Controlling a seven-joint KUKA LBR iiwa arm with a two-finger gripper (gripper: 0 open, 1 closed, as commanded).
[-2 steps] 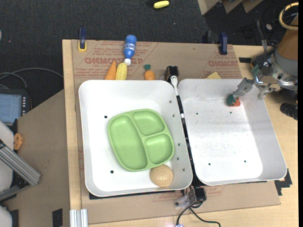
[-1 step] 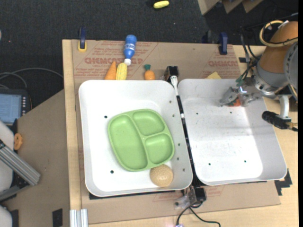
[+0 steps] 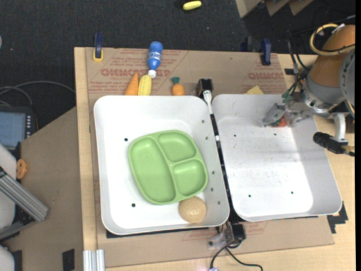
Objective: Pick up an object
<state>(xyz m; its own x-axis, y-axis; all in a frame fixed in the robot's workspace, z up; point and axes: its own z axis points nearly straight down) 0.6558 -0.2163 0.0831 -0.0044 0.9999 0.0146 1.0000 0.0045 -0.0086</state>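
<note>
You have the arm point(image 3: 330, 66) reaching in from the right edge of the frame, with the claw point(image 3: 276, 117) low over the upper part of the right bin point(image 3: 282, 208). You can see its grey fingers point(image 3: 272, 116) spread a little, and nothing sits between them; a small red-orange part shows just beside them on the claw.

The things you could pick are all in the left bin point(image 3: 110, 151). A green divided plate point(image 3: 167, 165) with three compartments lies near the middle of that bin, tilted on the diagonal. A round tan ball point(image 3: 193, 209) rests just below the plate's lower right corner, touching or nearly touching its rim, close to the bin's bottom edge.

Along the upper edge of the table point(image 3: 225, 66), above the left bin, you have a toy carrot point(image 3: 132, 86), a toy corn cob point(image 3: 145, 84), a small white and blue bottle point(image 3: 154, 57) and a second, smaller carrot point(image 3: 177, 88). A yellow item point(image 3: 192, 5) lies on the dark floor point(image 3: 56, 16) at the top of the frame.
</note>
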